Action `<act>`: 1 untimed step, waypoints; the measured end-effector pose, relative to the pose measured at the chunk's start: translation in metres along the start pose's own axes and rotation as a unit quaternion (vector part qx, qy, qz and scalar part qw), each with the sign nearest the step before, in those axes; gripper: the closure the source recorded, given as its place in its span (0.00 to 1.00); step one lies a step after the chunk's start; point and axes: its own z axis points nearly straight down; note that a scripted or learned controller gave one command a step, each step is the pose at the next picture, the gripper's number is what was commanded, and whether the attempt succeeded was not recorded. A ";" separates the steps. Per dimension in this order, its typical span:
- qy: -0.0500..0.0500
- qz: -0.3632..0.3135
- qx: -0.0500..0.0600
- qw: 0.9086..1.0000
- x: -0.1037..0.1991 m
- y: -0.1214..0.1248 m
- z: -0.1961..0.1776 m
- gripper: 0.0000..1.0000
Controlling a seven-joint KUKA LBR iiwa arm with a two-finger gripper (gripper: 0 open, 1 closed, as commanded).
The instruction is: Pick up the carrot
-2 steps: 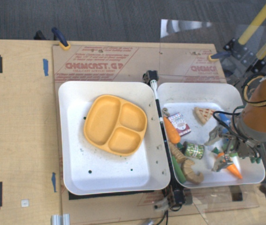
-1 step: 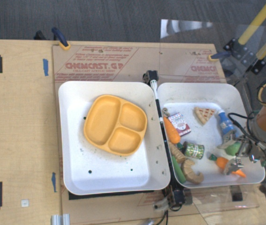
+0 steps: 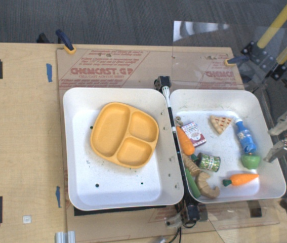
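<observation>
1. Plate [image 3: 124,134], yellow and three-sectioned, lies in the left bin [image 3: 77,181].
2. Right bin [image 3: 264,110] holds the carrot [image 3: 242,179] near its front right corner, beside a green ball [image 3: 251,161], blue bottle [image 3: 245,136], green can [image 3: 209,163] and waffle slice [image 3: 220,123].
3. Gripper state: cannot tell.

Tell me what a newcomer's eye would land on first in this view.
The yellow three-compartment plate stands out first, alone in the left bin. Next comes the clutter in the right bin: one carrot against its left wall, a second carrot near the front right corner, a blue bottle, a green can and a pie slice. The gripper sits at that bin's right rim.
</observation>
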 end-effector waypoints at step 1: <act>-0.002 -0.093 0.000 0.996 -0.005 -0.010 -0.214 0.00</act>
